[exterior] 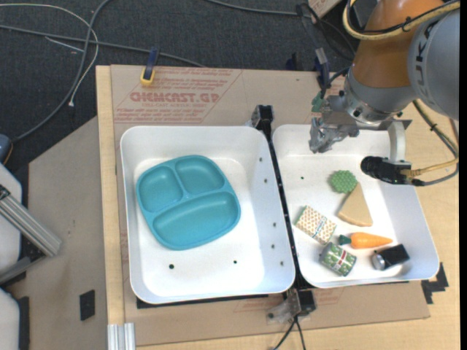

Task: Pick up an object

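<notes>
My gripper (322, 143) hangs over the far left part of the right bin (295, 168), above bare white floor. Nothing shows between its fingers. Toward the near right of that bin lie a green knobbly piece (342, 181), a tan wedge (355, 210), a patterned block (315, 224), an orange carrot (371, 240), a small green can (337, 259) and a black and silver cylinder (389, 257). The green piece is the closest to the gripper, a short way to its near right.
A teal divided plate (188, 200) lies in the left bin (139, 152). A black clamp (262, 115) sits at the far end of the wall between the bins. A black cable plug (384, 168) hangs over the right bin's far right side.
</notes>
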### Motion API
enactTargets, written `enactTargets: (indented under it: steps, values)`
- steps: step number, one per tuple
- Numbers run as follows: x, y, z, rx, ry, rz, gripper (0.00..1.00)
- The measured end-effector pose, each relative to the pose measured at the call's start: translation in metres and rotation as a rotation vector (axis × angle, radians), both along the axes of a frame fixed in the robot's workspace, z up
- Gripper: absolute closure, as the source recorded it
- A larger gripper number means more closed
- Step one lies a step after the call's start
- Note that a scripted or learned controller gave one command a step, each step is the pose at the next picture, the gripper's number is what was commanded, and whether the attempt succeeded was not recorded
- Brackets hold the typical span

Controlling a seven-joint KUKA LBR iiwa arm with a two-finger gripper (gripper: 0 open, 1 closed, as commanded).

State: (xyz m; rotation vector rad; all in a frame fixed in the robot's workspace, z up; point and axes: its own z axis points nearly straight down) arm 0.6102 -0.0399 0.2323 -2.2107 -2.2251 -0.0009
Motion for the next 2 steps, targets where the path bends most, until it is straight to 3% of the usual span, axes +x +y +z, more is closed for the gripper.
enactTargets:
  steps: [2]
  values:
    - [-0.028,0.098,0.008,-0.001,0.0,-0.001,1.0]
